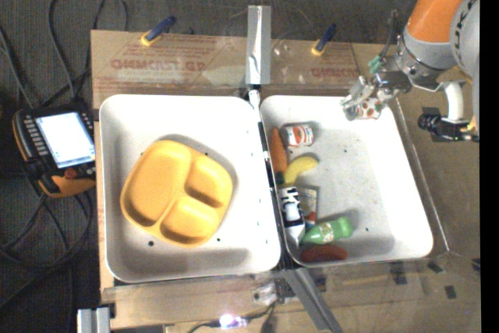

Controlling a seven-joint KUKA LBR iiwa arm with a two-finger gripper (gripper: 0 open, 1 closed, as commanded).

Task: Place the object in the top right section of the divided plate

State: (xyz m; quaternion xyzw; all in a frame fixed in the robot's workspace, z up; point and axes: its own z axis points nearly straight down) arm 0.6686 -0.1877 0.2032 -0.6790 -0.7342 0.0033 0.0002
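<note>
Robot gripper (364, 104) hovers at two o'clock, its grip state unclear. The yellow divided plate (178, 191) sits at eight o'clock. Picking likely comes next, needing a descent toward the toys (304, 191).

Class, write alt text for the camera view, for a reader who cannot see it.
A yellow divided plate lies in the left bin. The right bin holds a can, a banana, a green bottle and other items, with the arm's tool above its far right corner.
</note>
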